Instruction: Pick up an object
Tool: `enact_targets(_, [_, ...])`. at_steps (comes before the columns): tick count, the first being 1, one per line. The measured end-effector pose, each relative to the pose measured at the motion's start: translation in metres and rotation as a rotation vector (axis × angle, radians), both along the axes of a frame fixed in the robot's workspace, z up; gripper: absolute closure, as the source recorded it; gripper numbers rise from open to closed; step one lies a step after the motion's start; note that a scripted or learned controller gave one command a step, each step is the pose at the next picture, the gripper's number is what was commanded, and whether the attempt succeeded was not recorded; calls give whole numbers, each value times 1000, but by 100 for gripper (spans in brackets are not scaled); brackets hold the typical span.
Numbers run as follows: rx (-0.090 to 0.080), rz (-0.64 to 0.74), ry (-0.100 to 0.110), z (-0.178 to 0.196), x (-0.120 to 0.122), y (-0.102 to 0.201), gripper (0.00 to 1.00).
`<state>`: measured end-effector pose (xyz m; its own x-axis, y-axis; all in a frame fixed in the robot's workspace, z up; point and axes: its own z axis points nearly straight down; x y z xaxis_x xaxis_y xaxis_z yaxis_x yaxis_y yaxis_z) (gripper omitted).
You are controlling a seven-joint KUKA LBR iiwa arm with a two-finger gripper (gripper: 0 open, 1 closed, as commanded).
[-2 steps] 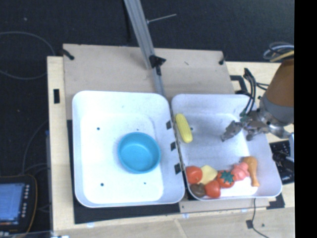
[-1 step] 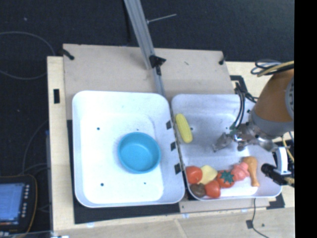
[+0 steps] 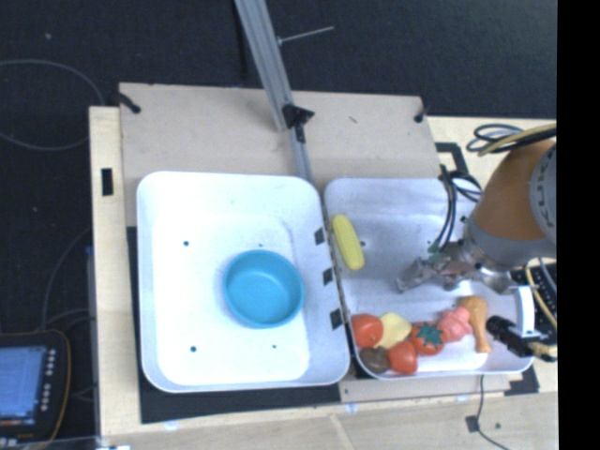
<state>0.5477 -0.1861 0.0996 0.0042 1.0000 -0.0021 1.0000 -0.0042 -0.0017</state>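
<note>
Nothing picked yet, as far as the view shows. The gripper (image 3: 419, 275) hangs over the middle of the right bin (image 3: 394, 204), nothing visible between its fingers; whether it is open or clenched I cannot tell. Candidate objects: a yellow corn cob (image 3: 348, 242) near that bin's left wall, and a pile along its front edge — red tomato (image 3: 367, 330), yellow piece (image 3: 395, 327), pink toy (image 3: 455, 323), orange piece (image 3: 478, 319). Whole grasp and lift remain. The left bin (image 3: 187, 214) holds a blue bowl (image 3: 263, 289) near its centre. Open room: bare floor around the gripper; the front pile sits tight against the wall, so crowded there.
</note>
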Motion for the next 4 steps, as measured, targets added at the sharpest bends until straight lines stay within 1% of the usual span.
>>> enact_targets(1, [-2, -5, -11, 14, 2, -1, 100])
enact_targets(2, [1, -4, -11, 76, 7, -12, 100])
enact_targets(4, [0, 11, -9, 175, 17, -29, 100])
